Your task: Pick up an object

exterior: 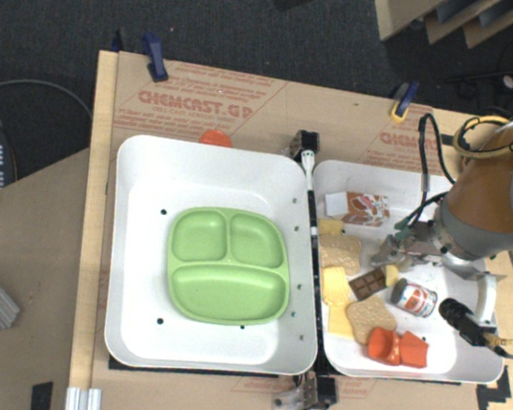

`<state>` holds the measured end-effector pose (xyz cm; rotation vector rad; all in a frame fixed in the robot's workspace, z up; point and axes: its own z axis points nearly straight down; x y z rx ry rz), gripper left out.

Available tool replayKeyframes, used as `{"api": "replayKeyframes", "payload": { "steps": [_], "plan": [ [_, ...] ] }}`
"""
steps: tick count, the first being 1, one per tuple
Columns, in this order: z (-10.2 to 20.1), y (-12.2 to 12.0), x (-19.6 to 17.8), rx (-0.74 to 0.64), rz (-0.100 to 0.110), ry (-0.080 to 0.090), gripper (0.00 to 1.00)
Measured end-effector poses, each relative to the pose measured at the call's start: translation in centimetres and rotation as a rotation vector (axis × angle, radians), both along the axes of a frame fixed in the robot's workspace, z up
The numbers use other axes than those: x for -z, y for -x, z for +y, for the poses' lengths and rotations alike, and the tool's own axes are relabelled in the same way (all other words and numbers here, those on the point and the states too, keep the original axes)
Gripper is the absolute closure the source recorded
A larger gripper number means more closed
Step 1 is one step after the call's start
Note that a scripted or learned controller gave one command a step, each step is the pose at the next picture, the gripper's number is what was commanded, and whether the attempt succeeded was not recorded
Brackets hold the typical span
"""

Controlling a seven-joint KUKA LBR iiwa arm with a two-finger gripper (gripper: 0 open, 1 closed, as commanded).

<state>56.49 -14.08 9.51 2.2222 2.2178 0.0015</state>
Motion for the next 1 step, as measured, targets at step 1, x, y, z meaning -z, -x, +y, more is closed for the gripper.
{"api": "replayKeyframes", "payload": {
  "steps": [1],
  "plan": [
    [7.58, -3.67, -9.63, -0.012, -0.012, -0.002, 1.0]
  ]
}}
